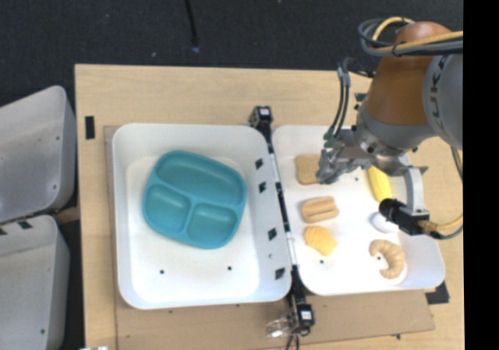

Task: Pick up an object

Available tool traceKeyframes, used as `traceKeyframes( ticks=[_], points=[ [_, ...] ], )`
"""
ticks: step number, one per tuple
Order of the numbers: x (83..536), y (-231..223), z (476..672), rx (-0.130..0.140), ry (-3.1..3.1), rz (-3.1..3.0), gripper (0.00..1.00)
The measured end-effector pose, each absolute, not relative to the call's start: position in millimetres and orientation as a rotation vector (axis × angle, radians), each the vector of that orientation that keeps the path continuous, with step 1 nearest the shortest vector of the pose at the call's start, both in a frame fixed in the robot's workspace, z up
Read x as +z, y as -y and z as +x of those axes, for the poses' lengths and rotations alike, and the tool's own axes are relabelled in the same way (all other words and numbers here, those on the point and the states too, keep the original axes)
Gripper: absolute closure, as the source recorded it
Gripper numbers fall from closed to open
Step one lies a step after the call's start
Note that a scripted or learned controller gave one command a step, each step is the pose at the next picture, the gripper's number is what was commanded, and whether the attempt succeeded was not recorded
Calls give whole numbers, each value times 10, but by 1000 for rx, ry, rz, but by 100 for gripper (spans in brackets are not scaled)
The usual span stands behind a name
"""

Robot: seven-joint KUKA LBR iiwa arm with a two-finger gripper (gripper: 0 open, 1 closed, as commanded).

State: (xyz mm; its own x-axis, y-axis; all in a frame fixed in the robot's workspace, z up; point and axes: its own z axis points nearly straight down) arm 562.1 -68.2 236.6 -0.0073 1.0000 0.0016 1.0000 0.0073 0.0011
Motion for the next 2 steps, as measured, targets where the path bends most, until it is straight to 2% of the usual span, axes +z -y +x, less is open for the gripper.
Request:
traceKeyframes(
  ticks=[2],
  points=[
    [2425,-426,5247,-1,2229,-2212,100]
  ],
)
